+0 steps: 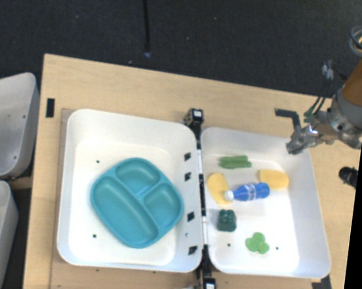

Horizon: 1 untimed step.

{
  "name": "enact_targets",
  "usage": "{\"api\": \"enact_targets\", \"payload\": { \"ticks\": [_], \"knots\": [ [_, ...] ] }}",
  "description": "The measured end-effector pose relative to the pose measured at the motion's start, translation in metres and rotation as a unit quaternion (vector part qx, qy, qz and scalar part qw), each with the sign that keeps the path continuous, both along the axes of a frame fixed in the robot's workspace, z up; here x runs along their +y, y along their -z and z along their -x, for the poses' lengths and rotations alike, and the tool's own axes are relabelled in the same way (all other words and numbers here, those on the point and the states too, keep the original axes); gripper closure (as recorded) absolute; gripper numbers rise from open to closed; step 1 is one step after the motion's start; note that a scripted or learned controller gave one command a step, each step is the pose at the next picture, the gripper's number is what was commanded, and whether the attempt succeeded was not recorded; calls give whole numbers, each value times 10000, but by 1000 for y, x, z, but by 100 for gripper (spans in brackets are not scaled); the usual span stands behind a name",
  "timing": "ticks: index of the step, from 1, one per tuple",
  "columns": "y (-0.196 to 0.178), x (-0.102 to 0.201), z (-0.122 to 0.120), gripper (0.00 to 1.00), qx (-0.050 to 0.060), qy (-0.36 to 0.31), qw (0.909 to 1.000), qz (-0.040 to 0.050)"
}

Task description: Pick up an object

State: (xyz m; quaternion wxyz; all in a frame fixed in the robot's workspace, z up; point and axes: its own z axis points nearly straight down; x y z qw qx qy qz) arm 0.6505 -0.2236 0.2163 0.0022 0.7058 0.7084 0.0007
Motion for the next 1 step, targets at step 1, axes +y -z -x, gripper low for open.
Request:
{"api": "enact_targets", "payload": {
  "ticks": [1],
  "knots": [
    [-12,-1,-1,100,7,-12,10000,-1]
  ]
}}
